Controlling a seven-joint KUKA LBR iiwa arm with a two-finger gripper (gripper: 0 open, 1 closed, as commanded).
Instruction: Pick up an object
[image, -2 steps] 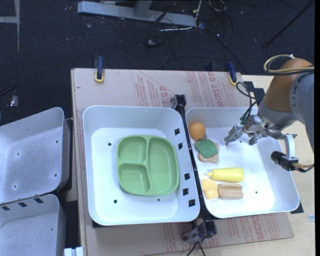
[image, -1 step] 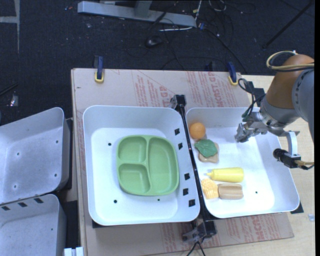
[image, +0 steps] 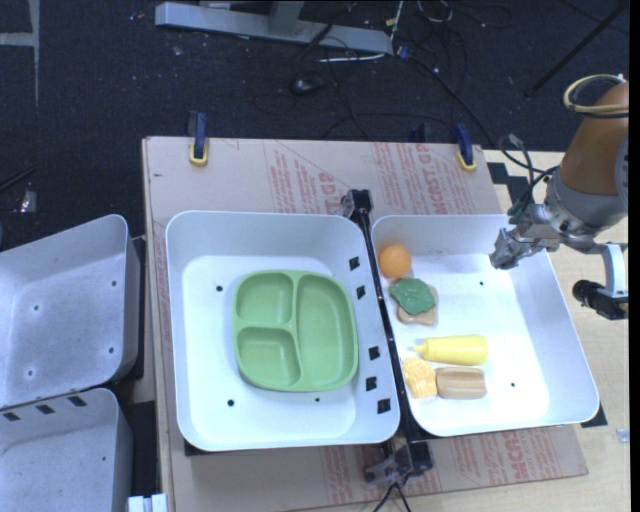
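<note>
The objects to be picked lay in the right bin (image: 560, 345), gathered along its left side next to the divider between the two bins. Farthest from the camera sat a small orange ball (image: 395, 261). Just below it lay a green leaf-shaped piece (image: 412, 295) resting on top of a tan slice (image: 420, 315). Nearer the camera a yellow oblong piece (image: 455, 349) lay crosswise, and just below that a tan bun-like piece (image: 461, 383) sat beside a small yellow chunk (image: 418, 377), the two close together or touching.

The left bin (image: 195, 330) held a light green divided plate (image: 297, 331) with three compartments, lying flat near the middle of the bin floor, none of the food items on it.

The end effector (image: 506, 250) hung over the far right part of the right bin, near its upper rim, well apart from every item; nothing was visible in it, and whether it was released or clenched could not be told at this angle. Behind it the grey arm with its orange band (image: 597, 140) rose toward the right edge.

Both bins sat side by side on a cardboard-covered worktop (image: 280, 175), with clamps (image: 198, 138) holding the sheet at the far edge. Two more white bins (image: 60, 300) lay off the worktop at the left.
</note>
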